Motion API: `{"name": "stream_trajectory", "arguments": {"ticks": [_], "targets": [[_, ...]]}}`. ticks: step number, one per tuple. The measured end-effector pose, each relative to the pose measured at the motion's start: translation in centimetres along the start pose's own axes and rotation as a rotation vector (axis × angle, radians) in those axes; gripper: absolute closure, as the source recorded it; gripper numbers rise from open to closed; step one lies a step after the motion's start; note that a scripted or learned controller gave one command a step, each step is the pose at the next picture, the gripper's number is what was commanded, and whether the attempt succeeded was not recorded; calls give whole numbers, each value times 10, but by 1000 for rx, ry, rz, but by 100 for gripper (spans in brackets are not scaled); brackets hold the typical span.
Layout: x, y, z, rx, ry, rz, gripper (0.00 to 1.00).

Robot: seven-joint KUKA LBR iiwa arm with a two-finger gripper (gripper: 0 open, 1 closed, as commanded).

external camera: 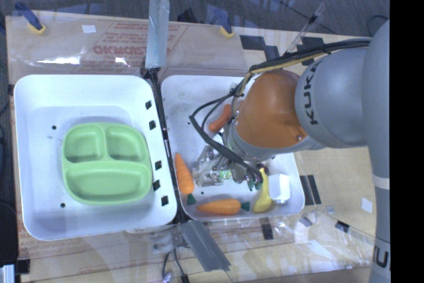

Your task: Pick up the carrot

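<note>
Three carrots lie in the right bin [173, 95]. One carrot [183, 173] rests along the bin's left wall, another carrot [219, 207] lies along the front wall, and a third carrot [220, 120] pokes out from under the arm's orange band. My gripper [218, 172] reaches down into the middle of the right bin, between the left carrot and a yellow item. Its fingers are hidden among cables and metal parts, and nothing shows between them.
A yellow banana-like item [264, 198] and a white block [279, 187] lie at the right bin's front right corner. The left bin [26, 142] holds a green divided plate [106, 162]. A grey bar [157, 33] stands behind the bins' shared wall.
</note>
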State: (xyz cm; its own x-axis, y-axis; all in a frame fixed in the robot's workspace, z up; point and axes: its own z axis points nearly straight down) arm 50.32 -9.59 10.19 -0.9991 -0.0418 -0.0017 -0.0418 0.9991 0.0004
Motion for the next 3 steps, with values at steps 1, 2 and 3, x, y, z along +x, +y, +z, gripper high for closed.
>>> {"name": "stream_trajectory", "arguments": {"ticks": [1, 2, 3], "targets": [[0, 0, 0, 0, 0, -1, 0], [15, 6, 10, -1, 4, 187, 0], [13, 7, 0, 0, 1, 179, 100]]}}
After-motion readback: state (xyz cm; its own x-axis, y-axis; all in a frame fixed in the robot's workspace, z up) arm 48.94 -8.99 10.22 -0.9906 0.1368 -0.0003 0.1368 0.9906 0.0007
